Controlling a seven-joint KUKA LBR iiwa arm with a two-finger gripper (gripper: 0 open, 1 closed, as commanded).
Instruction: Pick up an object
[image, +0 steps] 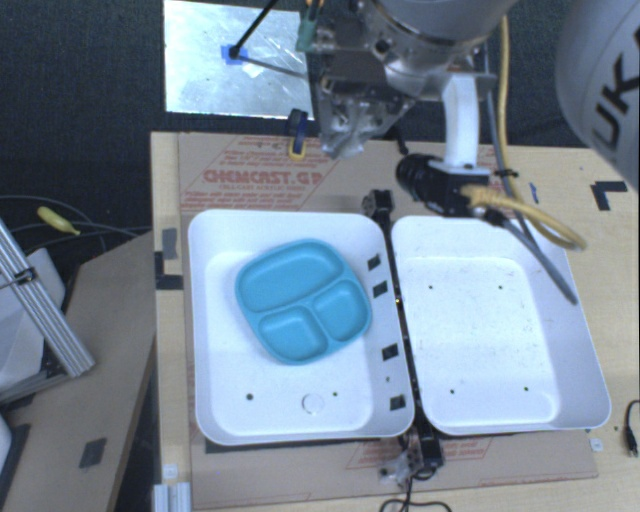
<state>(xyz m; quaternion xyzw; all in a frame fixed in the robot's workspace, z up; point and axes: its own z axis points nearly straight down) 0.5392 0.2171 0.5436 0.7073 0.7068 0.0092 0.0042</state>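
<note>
Lying flat in the left shallow white bin (215, 400), toward its middle and slightly rotated, is a light-blue plastic plate with three compartments (302, 300), one large section and two smaller ones. The right shallow white bin (575, 350) sits just beside it, the two touching along a dark central seam. The grey arm's two-finger gripper (342, 135) hangs above the bench (250, 175) beyond the bins' far edge, well apart from the plate; whether it is spread or pressed together cannot be told. A yellow cable (530, 215) trails near the right bin's far rim.
</note>
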